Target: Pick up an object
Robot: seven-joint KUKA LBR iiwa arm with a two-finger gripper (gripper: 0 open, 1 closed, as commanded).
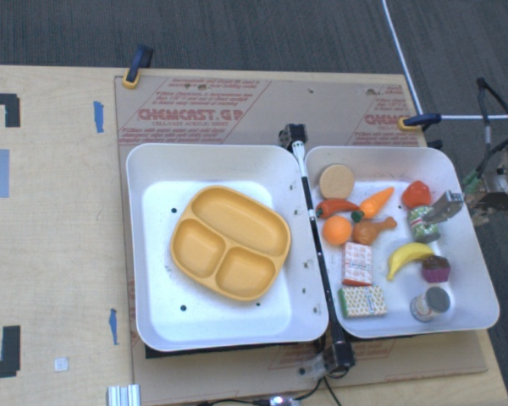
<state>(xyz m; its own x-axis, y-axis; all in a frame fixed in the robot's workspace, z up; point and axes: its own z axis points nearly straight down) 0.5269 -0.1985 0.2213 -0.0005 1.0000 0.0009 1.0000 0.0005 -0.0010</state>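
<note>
The right bin (478,269) holds several toy foods. A tan round bun (337,180) lies at its back left, with a red chili (337,207), a carrot (377,201), an orange (338,229) and a brown drumstick (374,228) close together below it. A red fruit (416,194) sits at the back right above a green-and-white packet (423,224). A banana (409,256), a maroon piece (435,268) and a silver can (432,303) lie towards the front right. A red-and-white carton (357,263) and a green box (363,301) lie at the front left.
The left bin (144,252) holds a yellow divided plate (229,242). A grey metal piece (445,203) lies by the right bin's far right rim, with cables and a bracket (491,189) just outside it. Clamps (137,64) hold the board behind the bins.
</note>
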